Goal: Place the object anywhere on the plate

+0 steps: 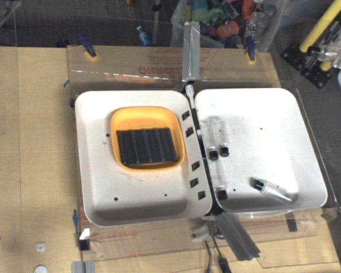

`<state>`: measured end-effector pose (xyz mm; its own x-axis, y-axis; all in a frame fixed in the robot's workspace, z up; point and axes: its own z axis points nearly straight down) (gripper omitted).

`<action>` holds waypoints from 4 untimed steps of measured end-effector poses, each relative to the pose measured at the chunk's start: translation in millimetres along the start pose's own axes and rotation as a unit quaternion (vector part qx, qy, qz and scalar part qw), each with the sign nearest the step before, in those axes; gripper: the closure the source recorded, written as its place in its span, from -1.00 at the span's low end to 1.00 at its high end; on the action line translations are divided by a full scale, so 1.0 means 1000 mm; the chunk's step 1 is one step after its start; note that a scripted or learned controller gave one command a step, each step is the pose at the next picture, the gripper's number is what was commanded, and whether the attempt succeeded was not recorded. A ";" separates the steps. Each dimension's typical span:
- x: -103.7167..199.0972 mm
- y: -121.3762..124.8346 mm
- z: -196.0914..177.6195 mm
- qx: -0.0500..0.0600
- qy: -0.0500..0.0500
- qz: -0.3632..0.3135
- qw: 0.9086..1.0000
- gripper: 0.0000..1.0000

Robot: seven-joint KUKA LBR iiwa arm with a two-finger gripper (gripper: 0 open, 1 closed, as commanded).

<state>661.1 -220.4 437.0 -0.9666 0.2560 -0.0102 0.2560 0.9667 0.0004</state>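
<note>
An orange plate (143, 115) with rounded corners lies in the left bin (96, 181), toward its far right part. A black ribbed rectangular object (146, 145) lies flat on the plate and covers most of its near half. Nothing touches the object from above.
The right bin (261, 118) holds clear tubes with black caps: two (216, 142) near the divider, one (220, 181) closer to the front, and one (270, 189) lying slanted at the front right. A divider (194, 152) with black tabs separates the bins. A box of coloured toys (227, 7) stands behind the bench.
</note>
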 end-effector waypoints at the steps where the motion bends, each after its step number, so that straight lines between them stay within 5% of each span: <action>1: 0.005 -0.002 0.000 -0.001 0.002 -0.156 0.988 1.00; 2: -0.007 0.001 0.000 -0.001 -0.001 -0.347 0.938 1.00; 3: -0.007 0.002 0.008 -0.002 0.002 -0.394 0.919 1.00; 4: -0.007 0.001 0.000 -0.002 0.000 -0.498 0.867 1.00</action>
<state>668.1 -221.0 437.2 -0.7081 -0.7061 -0.0079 -0.7061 0.7081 -0.0060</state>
